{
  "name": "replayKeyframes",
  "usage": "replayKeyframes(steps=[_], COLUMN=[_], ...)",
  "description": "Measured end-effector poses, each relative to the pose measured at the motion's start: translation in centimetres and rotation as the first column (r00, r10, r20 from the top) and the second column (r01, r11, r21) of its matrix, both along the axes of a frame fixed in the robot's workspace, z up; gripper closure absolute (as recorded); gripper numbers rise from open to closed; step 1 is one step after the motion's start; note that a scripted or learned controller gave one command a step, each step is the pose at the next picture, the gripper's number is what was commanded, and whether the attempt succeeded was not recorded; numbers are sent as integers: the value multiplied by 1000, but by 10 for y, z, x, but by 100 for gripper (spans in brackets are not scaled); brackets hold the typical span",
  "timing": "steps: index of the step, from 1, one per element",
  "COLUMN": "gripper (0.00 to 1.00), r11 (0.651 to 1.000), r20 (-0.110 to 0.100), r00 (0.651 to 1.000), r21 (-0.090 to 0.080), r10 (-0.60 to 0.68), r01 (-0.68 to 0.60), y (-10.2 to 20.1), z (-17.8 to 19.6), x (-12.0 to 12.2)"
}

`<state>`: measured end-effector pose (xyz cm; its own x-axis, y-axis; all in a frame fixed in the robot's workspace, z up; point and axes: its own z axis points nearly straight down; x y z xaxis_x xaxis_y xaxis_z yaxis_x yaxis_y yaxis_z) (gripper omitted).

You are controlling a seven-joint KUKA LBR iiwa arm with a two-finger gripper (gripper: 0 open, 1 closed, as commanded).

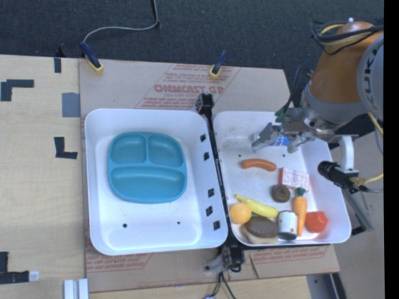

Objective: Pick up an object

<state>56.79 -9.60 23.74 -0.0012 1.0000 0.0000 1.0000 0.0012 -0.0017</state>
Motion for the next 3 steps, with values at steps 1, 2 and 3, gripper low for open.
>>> replayKeyframes(steps=[1,2,3], gripper=[0,0,100], r11=[1000,1000,1000], r20=[-2,17,21], r00=[1000,1000,1000], r21=[0,-6,-10], r10=[-2,0,-2], r01=[2,0,2], y=[-67,-86,-88], z=[-98,-147,-136], x=[-15,-40,-40])
